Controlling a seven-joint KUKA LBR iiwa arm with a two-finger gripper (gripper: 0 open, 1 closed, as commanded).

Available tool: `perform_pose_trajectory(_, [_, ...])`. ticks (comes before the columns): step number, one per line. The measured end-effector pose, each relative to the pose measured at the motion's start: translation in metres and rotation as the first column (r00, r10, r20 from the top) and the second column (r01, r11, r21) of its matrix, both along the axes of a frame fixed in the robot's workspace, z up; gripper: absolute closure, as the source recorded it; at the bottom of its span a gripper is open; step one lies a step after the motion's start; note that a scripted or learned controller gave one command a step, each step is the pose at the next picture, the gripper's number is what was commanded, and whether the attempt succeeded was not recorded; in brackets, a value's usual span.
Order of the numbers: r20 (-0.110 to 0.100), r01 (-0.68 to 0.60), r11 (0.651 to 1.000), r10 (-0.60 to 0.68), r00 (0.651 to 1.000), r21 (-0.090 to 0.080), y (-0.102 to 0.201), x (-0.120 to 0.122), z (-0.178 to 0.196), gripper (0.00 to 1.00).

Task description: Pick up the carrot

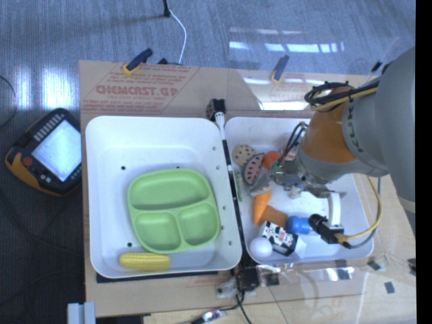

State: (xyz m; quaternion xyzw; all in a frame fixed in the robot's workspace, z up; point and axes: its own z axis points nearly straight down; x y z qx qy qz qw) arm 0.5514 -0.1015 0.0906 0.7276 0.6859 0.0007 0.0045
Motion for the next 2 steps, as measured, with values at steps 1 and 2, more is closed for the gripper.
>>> perform_pose_trajectory(1, [0.005,0.0,1.0,0.0,1.0,-0.001,0.0,0.002,0.011,1.0])
perform_pose_trajectory(2, [-0.006,0.163,0.987,-0.163,0.987,0.005,0.054,0.044,0.095,1.0])
